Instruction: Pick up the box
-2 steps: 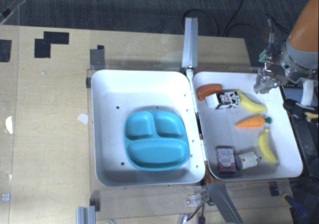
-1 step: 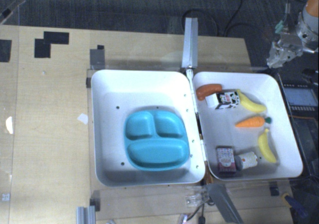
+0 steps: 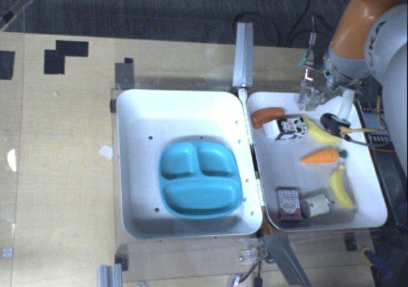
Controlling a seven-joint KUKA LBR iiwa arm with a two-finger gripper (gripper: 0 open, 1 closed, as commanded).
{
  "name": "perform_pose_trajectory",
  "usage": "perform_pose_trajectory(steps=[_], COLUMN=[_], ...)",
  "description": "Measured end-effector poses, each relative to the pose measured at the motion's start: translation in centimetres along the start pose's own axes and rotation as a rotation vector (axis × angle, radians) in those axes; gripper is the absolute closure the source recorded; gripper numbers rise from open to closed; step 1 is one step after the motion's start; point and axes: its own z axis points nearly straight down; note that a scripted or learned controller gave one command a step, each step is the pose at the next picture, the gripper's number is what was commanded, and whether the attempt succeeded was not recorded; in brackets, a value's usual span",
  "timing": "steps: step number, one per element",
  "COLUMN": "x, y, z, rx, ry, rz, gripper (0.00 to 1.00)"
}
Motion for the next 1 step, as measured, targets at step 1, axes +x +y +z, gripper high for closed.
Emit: perform_pose_trajectory(steps=[1], x=[-1.48], y=[0.30], z=[-14.85], rx=[-0.004], ry=[-0.001], rz=[0.186], gripper=[1.00])
